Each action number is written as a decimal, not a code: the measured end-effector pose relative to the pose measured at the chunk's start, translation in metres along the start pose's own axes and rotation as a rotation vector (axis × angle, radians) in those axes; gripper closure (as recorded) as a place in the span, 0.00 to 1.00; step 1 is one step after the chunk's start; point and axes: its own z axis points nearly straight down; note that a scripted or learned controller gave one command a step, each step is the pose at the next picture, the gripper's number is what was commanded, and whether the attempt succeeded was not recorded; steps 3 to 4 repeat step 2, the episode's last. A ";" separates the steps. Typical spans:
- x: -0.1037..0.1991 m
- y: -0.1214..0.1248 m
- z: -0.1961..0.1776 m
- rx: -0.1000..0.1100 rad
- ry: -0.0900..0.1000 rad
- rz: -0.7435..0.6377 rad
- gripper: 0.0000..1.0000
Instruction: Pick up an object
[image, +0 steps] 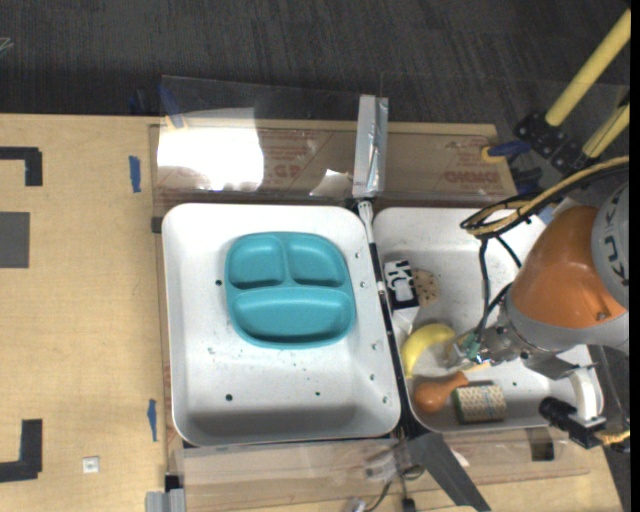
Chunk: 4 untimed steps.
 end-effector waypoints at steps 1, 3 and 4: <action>0.025 0.007 -0.091 -0.001 0.000 0.031 1.00; 0.006 0.034 -0.095 0.002 -0.001 -0.105 1.00; 0.006 0.034 -0.095 0.002 -0.001 -0.105 1.00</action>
